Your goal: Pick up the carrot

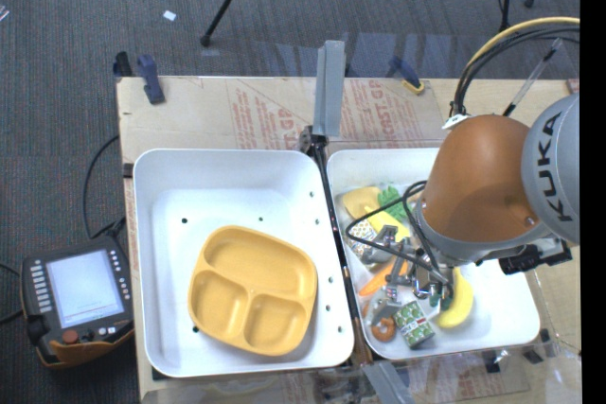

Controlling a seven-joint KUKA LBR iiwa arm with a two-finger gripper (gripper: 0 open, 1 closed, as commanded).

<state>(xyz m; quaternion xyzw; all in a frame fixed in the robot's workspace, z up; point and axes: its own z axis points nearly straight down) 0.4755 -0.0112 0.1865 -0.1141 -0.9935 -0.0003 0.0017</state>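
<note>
An orange carrot (376, 283) lies in the right bin (502, 322), partly under the gripper. My gripper (402, 274) reaches down from the arm's orange wrist band (478, 180) into the bin's left-middle, right over the carrot's upper end. The metal fingers are tangled among the toys, and the carrot's far end is hidden by them.
A yellow divided plate (252, 289) sits in the left bin (170, 175). Around the gripper lie a banana (457, 307), a yellow and a green toy (379, 202), a small printed box (414, 324) and a brown ring-shaped toy (383, 328). A pendant (80, 300) lies left of the bench.
</note>
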